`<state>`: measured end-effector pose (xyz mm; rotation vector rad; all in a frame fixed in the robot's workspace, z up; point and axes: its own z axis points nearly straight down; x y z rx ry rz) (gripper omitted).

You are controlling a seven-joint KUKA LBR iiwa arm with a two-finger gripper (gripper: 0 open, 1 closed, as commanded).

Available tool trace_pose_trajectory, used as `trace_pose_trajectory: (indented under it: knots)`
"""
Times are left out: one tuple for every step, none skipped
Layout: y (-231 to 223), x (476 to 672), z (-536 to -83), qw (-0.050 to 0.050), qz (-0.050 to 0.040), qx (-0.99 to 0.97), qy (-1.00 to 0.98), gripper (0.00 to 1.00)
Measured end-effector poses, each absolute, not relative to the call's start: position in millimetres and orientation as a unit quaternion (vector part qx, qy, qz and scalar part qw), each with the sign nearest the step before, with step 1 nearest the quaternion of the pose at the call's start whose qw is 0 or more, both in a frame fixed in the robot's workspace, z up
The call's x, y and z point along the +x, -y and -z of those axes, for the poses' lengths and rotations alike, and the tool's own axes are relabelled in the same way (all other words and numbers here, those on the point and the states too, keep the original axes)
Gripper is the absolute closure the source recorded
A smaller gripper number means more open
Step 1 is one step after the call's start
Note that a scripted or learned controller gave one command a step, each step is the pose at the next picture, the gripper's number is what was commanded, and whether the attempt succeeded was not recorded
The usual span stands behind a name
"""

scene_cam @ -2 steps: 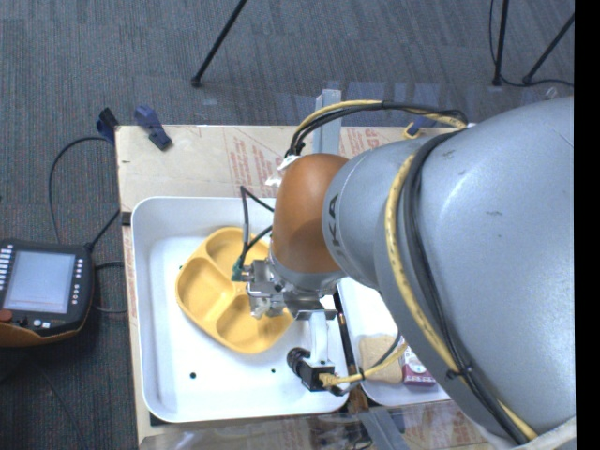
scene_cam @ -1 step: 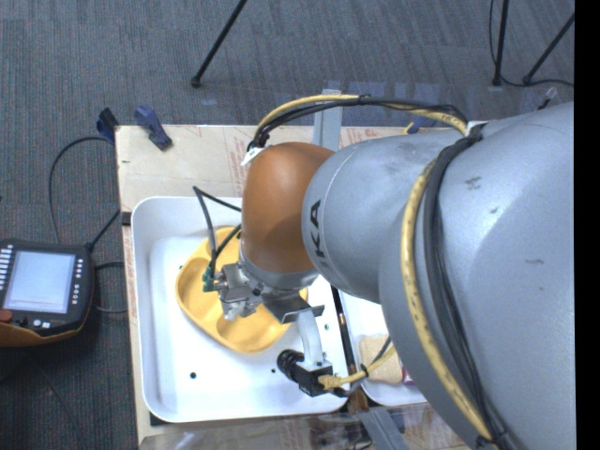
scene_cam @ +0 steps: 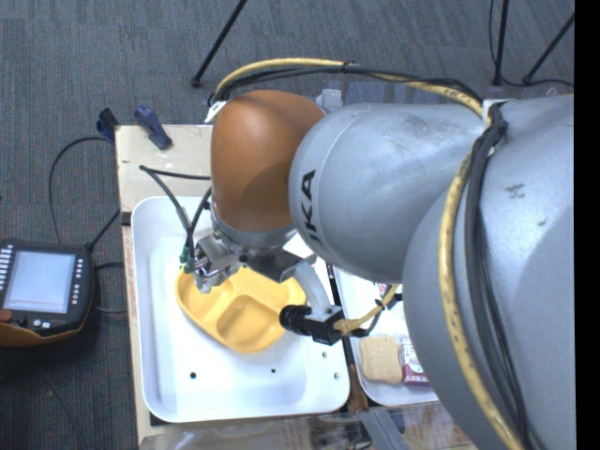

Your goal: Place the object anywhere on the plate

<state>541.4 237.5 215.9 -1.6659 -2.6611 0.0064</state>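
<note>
The grey arm's gripper [scene_cam: 208, 268] hangs over the far-left rim of a yellow two-compartment plastic plate [scene_cam: 246, 319] in the left shallow white bin [scene_cam: 159, 364]. A tan bread-like object [scene_cam: 379, 358] lies in the right bin.

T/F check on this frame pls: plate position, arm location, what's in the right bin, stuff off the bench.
1. The yellow plate lies in the left bin. True.
2. The arm hangs over the right bin, away from the plate. False: its wrist is above the plate.
3. A tan object lies in the right bin. True.
4. The handheld pendant sits inside the left bin. False: it is on the floor, left of the bench.
</note>
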Motion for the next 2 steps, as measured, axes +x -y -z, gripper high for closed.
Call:
trace_pose_trajectory:
  knots:
    - [-237,541.0,-215,0.002,-0.0029,-0.531,0.847,0.00]
    - [-220,506.9,-290,0.000,-0.0016,-0.428,0.904,0.00]
